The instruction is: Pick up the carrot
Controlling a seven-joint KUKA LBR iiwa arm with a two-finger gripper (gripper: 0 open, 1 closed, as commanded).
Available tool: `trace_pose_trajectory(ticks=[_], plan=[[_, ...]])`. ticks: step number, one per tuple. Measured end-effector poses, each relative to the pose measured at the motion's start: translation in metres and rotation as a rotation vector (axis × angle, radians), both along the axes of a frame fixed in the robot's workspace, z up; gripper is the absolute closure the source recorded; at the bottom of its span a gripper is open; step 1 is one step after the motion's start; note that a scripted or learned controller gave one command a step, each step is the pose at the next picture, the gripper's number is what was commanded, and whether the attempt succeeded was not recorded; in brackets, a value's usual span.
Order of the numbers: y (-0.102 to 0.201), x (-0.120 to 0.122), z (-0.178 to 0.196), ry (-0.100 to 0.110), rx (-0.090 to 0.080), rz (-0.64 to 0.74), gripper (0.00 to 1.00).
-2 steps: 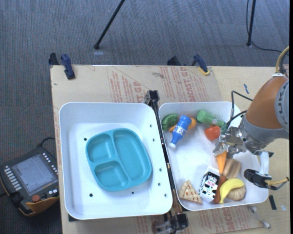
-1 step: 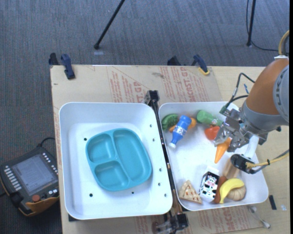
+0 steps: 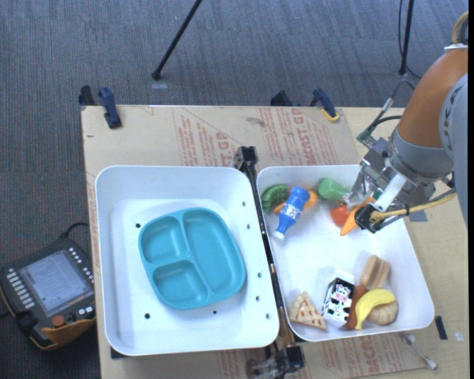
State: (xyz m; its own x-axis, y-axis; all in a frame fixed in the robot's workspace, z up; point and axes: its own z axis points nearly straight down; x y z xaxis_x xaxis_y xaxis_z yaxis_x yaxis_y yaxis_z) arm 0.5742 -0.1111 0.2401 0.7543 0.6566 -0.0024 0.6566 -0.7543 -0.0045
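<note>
End effector (image 3: 362,198) is down in the right bin (image 3: 417,251), at the far-right end of the clutter. The carrot (image 3: 348,223) sits right at its tip, touching or nearly so, poking out on the near-left side. Can't tell how far open the end effector is or whether it has the carrot; the wrist hides the contact.

Progress, my read: approach done, grasp unconfirmed, lift still to do. The carrot looks to be low in the bin.

Materials:
- Carrot: short orange taper, smooth, looks like hard plastic. Likely slippery on the taper.
- Green lump (image 3: 330,188) just left of the end effector: rounded, glossy.
- Blue bottle (image 3: 291,210) further left: cylindrical, would roll.
- Banana (image 3: 377,301) well toward the near side: curved, toy-like.
- Bin: white, smooth, shallow wall.
</note>
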Motion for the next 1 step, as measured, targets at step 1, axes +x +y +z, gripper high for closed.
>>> trace_pose_trajectory(ticks=[1], plan=[[0.0007,0.0002,0.0084,0.006,0.001,0.006,1.0]])
